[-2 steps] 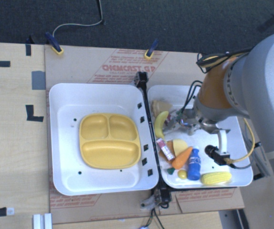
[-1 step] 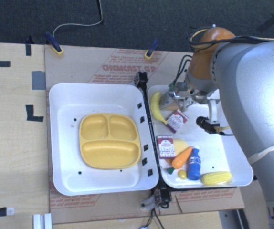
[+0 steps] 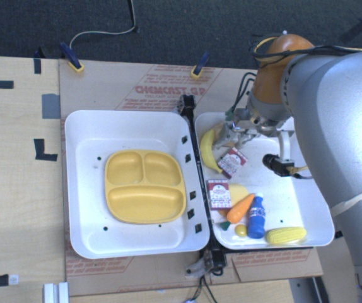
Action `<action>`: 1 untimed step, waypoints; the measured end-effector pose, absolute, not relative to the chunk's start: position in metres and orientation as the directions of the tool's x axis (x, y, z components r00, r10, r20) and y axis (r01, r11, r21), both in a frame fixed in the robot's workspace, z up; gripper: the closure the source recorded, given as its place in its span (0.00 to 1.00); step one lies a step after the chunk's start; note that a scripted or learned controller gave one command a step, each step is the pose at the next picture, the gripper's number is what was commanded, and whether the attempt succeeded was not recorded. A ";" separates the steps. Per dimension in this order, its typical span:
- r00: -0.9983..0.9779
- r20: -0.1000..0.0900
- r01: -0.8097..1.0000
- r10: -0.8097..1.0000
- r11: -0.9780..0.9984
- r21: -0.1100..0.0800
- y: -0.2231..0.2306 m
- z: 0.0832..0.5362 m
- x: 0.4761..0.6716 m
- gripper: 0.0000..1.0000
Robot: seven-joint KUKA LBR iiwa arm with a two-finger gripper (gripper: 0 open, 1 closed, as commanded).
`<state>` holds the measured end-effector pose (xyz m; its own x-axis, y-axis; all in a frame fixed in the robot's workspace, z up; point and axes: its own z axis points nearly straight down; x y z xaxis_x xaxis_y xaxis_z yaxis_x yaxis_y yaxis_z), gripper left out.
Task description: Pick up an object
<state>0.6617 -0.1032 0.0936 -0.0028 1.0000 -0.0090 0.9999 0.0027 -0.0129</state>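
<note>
I've got the gripper (image 3: 234,133) low over the back of the right bin (image 3: 320,213), and from up here I can't tell whether it is open or closed. Right under it sit a small red-and-white packet (image 3: 231,163) and a banana (image 3: 207,150), the banana against the bin's left wall. Nearer the front it's crowded: a red box (image 3: 218,194), a carrot (image 3: 240,208) leaning on it, a blue bottle (image 3: 256,216) just beside the carrot, and a corn cob (image 3: 286,235) at the front edge. The left bin (image 3: 83,188) carries a yellow divided plate (image 3: 145,186). Both bins rest on a cardboard sheet (image 3: 156,90) clamped to the wooden bench (image 3: 17,188), with dark carpet (image 3: 168,11) behind.
</note>
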 end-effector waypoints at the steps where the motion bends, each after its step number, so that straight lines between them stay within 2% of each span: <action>1: -0.003 -0.001 1.000 1.000 0.003 0.001 -0.034 0.231 0.667 1.00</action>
<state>0.6670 -0.0335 0.2314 -0.0026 1.0000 -0.0014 1.0000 0.0026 0.0010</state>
